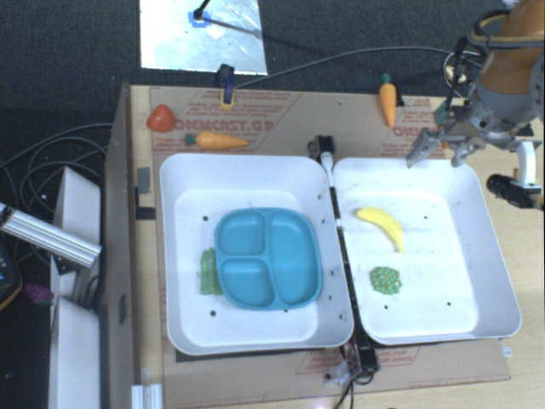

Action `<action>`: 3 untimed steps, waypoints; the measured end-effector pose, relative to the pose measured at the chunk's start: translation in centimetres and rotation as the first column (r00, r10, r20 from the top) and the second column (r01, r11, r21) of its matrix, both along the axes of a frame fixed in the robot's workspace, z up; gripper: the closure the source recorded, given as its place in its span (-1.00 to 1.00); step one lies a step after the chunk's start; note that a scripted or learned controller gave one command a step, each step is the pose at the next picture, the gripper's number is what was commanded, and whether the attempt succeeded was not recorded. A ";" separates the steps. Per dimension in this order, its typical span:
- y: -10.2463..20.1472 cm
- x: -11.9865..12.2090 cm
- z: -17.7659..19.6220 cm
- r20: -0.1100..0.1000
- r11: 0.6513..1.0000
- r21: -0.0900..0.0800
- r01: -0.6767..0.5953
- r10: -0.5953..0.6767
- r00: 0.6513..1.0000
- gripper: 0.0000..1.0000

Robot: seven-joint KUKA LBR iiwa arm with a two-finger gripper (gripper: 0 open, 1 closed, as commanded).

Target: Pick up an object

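Bench stock as I read it from the remote station, largest item first.

1. Left bin (pixel 183 254), white and shallow. It holds the blue divided plate (pixel 268 258), which lies flat and takes up most of the floor, with a green leafy piece (pixel 209 273) tucked against the plate's left edge.
2. Right bin (pixel 485 254), the same pattern, joined to the left one along the centre seam.
3. Arm (pixel 515 54), grey with an orange band, entering from the right and hanging above the far right corner of the right bin.
4. Gripper (pixel 443 150), fingers spread apart and pointing down, nothing between them (open and empty, as I judge it).
5. Banana (pixel 381 226), yellow, lying at a slant in the middle of the right bin. This is my chosen pick, being the nearest to the gripper and clear of the walls.
6. Green broccoli-like piece (pixel 385 279), just below the banana and apart from it.
7. Loose toys on the cardboard behind the bins: two carrots (pixel 220 141) (pixel 388 102) and a red one (pixel 160 118).

Handling note: I would carry the gripper inward and toward the camera until it stands over the banana's middle, turn the wrist so the fingers close across its narrow width, then descend straight to the bin floor before closing.
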State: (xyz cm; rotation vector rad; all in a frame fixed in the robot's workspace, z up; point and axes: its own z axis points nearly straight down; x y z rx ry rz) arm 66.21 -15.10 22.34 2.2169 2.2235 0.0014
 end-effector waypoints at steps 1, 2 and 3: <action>5.8 -0.2 -7.9 -0.002 1.000 0.002 -0.002 0.002 1.000 -1.00; 6.1 -3.2 -13.8 -0.002 1.000 0.000 0.001 -0.001 1.000 -1.00; 6.0 -3.1 -12.6 0.002 1.000 0.000 0.000 0.000 1.000 1.00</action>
